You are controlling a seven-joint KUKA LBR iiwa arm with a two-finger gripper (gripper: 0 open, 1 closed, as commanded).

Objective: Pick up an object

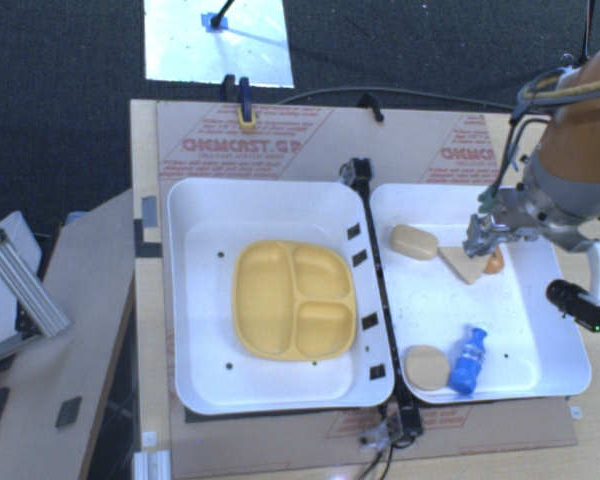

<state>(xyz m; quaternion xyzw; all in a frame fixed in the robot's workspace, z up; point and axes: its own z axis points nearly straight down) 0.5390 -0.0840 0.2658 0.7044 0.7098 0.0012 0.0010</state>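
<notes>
In the right bin, one blue bottle; two beige pieces; pincer grip unclear.

The arm is a thick, rounded body with a smooth shell. Its upper part, near the counter's right edge, is a broad orange band with a dull sheen; below it the shell turns pale grey and swells into a curved collar. A thin yellowish cable lies across the top of the orange section, and dark thin cables loop down the arm's left side to the wrist. The end effector is a small cluster of grey and silver metal parts, angular and blocky against the smooth shell above. A separate black piece with a rounded end juts out lower on the right.
</notes>
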